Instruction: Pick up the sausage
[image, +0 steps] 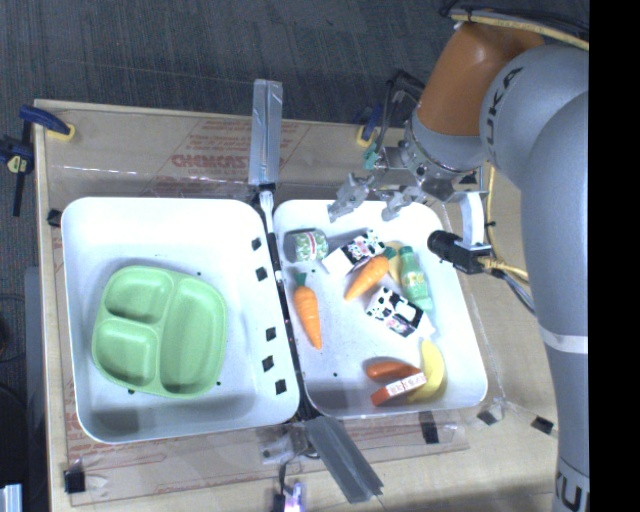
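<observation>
The pincer (372, 197) hung at the far rim of the right bin (470, 330), fingers spread apart and nothing between them. Empty-handed, then, and high in the bin's back corner.

The sausage (387, 369) lay at the opposite end, near the bin's near rim, just beside the banana (433, 368). A second reddish piece with a white label (398, 391) sat right under it, touching or nearly so; which of the two counted as the target was hard to call, though the plain orange-red one read as the sausage.

From the pincer, the sausage lay well apart, straight toward the near rim and a little toward the banana side. Between them sat clutter: a carrot (366, 277), a green bottle (411, 277), a cow-print carton (392, 311).

The sausage's long axis ran roughly crosswise to the bin, parallel to the near rim, one end toward the banana, the other toward the divider. A fair guess: the fingers would need to straddle it across that short width, with the banana crowding one end.
</observation>
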